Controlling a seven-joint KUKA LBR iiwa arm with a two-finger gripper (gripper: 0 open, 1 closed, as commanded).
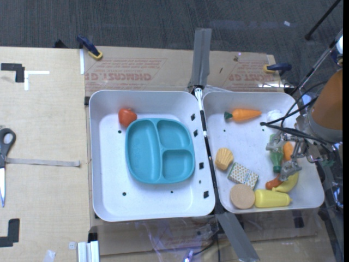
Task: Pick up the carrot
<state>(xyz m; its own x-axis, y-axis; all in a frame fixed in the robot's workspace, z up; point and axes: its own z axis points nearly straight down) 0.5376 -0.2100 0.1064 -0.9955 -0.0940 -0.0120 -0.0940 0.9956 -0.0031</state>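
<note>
One carrot [244,114] is lying along the right bin's [312,202] far edge, leafy end pointing left; I'm seeing my gripper [284,153] hovering nearer the right wall, grip state unclear.

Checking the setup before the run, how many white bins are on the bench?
2. The left bin holds a blue plate; the right bin holds the carrot and other toy food.
</note>
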